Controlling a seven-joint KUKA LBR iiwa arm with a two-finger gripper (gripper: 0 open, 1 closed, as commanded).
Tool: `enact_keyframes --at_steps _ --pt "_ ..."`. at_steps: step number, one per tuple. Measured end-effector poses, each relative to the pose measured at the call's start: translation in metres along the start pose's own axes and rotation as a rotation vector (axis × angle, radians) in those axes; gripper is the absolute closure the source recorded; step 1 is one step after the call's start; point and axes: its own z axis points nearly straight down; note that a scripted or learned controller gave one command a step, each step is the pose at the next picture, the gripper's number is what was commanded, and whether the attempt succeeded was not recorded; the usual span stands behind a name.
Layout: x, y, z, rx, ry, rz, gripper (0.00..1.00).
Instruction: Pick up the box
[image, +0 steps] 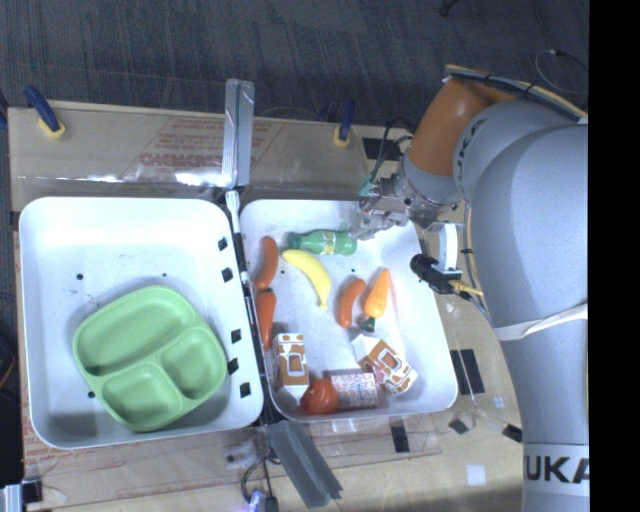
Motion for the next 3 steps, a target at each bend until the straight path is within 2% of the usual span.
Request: enact_keyframes --at_steps 1,2,3 --pt "0.085 -0.058 0.027 0.027 -0.004 0.404 1.0" --pt "0.094 -0.121 0.027 0.03 -0.01 0.923 1.0" --pt "0.086 -0.197 0.025 0.025 -0.007 0.813 1.0"
